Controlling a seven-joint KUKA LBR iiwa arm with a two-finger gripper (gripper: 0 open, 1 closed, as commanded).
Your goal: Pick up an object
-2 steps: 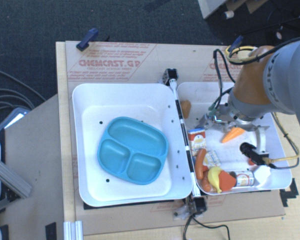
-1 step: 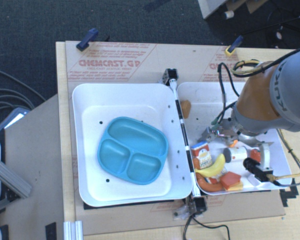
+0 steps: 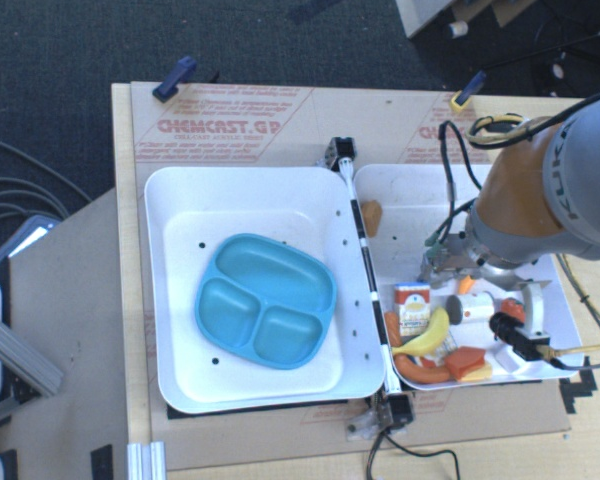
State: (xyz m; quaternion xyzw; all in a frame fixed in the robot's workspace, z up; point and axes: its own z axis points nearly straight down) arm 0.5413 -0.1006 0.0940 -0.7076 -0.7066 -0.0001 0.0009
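Over the right bin [image 3: 405, 183], the arm [image 3: 540, 193] reaches in from three o'clock, and its gripper [image 3: 450, 263] hangs low above the clutter; whether it is wide or narrow I cannot tell, since the wrist hides it.

At about seven o'clock of the gripper, just beside it, lies one small carton [image 3: 413, 306] with a red top and a white face; its print is too small to read. One banana [image 3: 427, 334] lies across the carton's lower edge, touching it. At six o'clock of the banana sit one long red-orange piece [image 3: 420, 371] and one red block [image 3: 467, 362], side by side. One small orange bit [image 3: 466, 285] lies near the gripper at four o'clock. One brown oval [image 3: 371, 217] rests apart at ten o'clock, against the bin's left wall.

At nine o'clock the left bin [image 3: 170, 298] holds one blue tray [image 3: 266, 300] with three compartments.

Beyond both bins, at twelve o'clock, the board [image 3: 280, 128] carries red lettering, "CHEMCAST GP", repeated faintly.
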